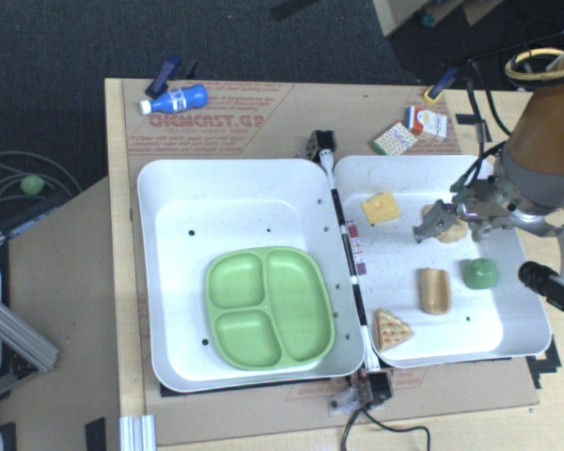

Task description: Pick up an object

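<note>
You see the hand (444, 225) low over the right bin (508, 332), near its upper middle part. The arm (545, 148) comes in from the right side, with its orange band above the wrist. The dark fingers (430, 225) point to the left and they stand apart, so the hand is open. A small beige object (451, 234) lies just under the hand, partly covered by it; you cannot tell if the fingers touch it, and nothing is clearly held between them.

In the same bin you find a yellow cheese piece (381, 208) to the left of the hand, a brown bread roll (435, 289) below it, a green round object (480, 272) beside the roll on the right, and a waffle-like wedge (390, 330) at the lower left corner.

The left bin (169, 214) carries a green divided plate (267, 306). On the worktop (263, 120) behind the bins lies a blue and white bottle (174, 101).
</note>
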`<action>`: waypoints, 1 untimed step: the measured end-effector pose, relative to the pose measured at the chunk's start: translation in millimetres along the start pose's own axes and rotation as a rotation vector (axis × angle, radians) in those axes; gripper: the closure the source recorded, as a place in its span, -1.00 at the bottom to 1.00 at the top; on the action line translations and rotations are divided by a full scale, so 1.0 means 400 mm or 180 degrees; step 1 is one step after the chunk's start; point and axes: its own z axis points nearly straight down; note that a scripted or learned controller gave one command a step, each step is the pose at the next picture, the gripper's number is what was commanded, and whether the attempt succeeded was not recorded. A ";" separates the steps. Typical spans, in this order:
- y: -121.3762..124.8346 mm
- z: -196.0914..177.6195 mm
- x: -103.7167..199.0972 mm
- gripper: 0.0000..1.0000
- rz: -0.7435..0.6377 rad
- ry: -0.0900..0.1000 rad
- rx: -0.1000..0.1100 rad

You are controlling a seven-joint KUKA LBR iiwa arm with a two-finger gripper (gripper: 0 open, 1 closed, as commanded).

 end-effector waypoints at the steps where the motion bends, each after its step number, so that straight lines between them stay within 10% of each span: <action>1: -0.038 0.279 -0.111 -1.00 0.0001 0.0006 0.0016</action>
